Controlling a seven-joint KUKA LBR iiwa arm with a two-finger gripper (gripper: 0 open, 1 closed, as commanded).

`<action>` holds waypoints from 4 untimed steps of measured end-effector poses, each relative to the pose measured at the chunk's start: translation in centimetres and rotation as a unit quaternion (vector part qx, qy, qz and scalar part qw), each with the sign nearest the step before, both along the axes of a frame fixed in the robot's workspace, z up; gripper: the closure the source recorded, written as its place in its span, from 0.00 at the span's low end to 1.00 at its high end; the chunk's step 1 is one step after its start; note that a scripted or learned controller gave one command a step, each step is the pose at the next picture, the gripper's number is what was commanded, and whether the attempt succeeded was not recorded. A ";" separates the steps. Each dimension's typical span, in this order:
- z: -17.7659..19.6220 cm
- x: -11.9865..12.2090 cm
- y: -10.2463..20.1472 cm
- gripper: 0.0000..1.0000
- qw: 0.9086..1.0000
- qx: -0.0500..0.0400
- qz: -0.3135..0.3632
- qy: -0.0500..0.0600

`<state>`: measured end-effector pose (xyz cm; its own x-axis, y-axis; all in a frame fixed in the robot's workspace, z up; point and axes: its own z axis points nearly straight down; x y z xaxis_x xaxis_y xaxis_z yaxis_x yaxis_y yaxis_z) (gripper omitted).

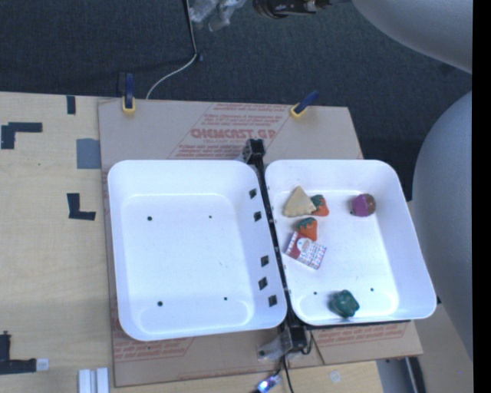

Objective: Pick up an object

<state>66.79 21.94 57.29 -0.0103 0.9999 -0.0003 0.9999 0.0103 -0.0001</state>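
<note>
The right bin point(399, 230) holds several small objects. A tan wedge point(298, 203) lies near its left wall, with a small orange and green piece point(319, 206) touching it. Just below sits a red strawberry-like toy point(308, 227), and under that a red and white packet point(305, 250). Toward the back right rests a purple ball point(363, 205), and a green lump point(344, 303) lies near the front wall. My gripper point(219, 11) is at the top edge of the view, high above and beyond the bins, far from every object.
The left bin point(123, 230) stands beside the right one on a cardboard sheet point(230, 134) held by two clamps. Black clips line the divider point(265, 238) between the bins. The grey arm point(449, 153) curves down the right side.
</note>
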 end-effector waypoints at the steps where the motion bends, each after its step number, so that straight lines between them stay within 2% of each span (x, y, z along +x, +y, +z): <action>1: 1.0 0.0 0.2 1.00 1.000 0.001 0.000 -0.003; 4: 3.8 0.2 0.8 1.00 1.000 0.005 0.000 -0.021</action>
<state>66.99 22.78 61.12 -0.0110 0.9999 0.0098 0.9991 0.0106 0.0412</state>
